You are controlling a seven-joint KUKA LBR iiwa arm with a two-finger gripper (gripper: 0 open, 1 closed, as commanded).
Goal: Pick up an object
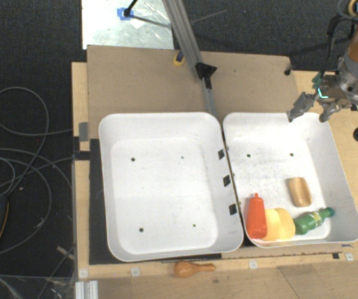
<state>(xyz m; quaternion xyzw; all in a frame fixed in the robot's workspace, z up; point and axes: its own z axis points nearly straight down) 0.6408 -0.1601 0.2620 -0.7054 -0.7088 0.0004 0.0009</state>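
Note:
Several objects lie in the right bin (272, 148) along its front side: a red bottle (256, 215), a yellow piece (279, 224), a green bottle (312, 219) and a tan bread-like piece (299, 191). My gripper (311, 111) hangs above the bin's far right corner, well away from those objects. Its two fingers are spread apart and nothing sits between them, so it is open.
The left bin (160, 185) adjoins the right one. A tan pear-shaped object (193, 268) lies on the bench in front of the bins. A grey pole (185, 36) slants across the back. Cables run on the floor at left.

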